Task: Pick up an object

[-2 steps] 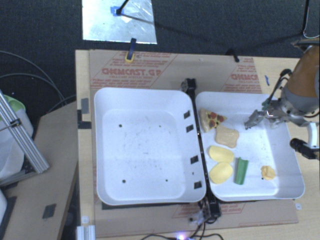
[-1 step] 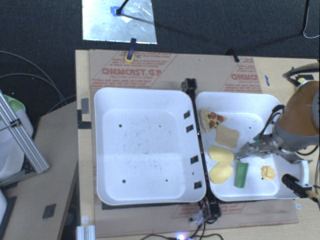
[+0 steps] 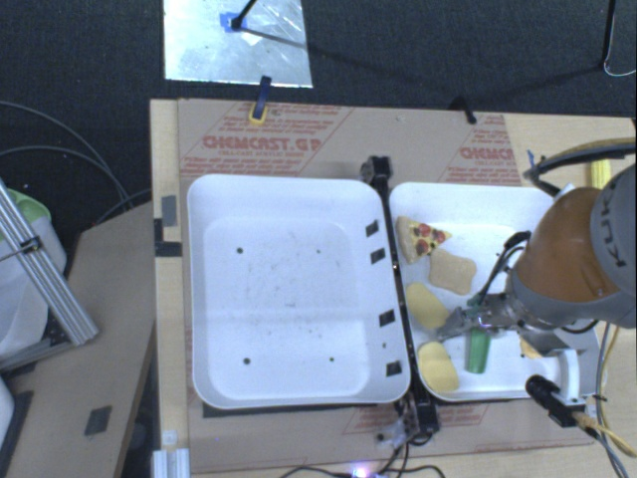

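Camera view: cardboard sheet (image 3: 299, 132) under the bins is showing red print, "CHEMCAST" legible. Gripper (image 3: 466, 322) is hanging low in the right bin (image 3: 498, 199); finger spread, cannot tell. Green object (image 3: 478, 352) is lying just beside it. Pizza slice (image 3: 422, 237) is sitting toward that bin's far-left corner.

right bin (image 3: 468, 199): pizza slice (image 3: 422, 237) top-left, tan toast-like piece (image 3: 453, 272) just below-right of it, two pale yellow pieces (image 3: 427, 306) (image 3: 438, 366) along left wall, green bottle-like object (image 3: 478, 351) upright-ish near front.
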You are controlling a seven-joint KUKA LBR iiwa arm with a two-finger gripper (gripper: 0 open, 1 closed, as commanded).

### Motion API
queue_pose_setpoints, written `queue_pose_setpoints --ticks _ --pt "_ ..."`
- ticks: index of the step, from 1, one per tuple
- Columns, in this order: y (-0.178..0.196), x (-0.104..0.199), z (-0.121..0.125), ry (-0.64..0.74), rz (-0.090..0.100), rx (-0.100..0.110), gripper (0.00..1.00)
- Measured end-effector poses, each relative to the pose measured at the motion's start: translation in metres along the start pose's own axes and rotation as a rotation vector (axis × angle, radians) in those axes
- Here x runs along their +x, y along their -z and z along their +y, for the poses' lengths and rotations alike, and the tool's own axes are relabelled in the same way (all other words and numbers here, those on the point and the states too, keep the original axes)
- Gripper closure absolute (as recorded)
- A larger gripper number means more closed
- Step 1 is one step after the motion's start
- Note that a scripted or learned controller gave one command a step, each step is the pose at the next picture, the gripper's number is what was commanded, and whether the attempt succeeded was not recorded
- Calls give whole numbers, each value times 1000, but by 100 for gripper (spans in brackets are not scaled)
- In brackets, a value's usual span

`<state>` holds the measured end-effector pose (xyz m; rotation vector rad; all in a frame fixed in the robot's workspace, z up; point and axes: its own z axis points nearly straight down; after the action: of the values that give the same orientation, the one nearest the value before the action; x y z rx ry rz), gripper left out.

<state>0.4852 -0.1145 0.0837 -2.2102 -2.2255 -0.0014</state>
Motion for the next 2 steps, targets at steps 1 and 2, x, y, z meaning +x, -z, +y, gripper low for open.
queue_pose_setpoints --ticks 1,2 --pt "12 -17 82 -1 -7 -12 0" --pt "105 76 0 5 0 -6 0"
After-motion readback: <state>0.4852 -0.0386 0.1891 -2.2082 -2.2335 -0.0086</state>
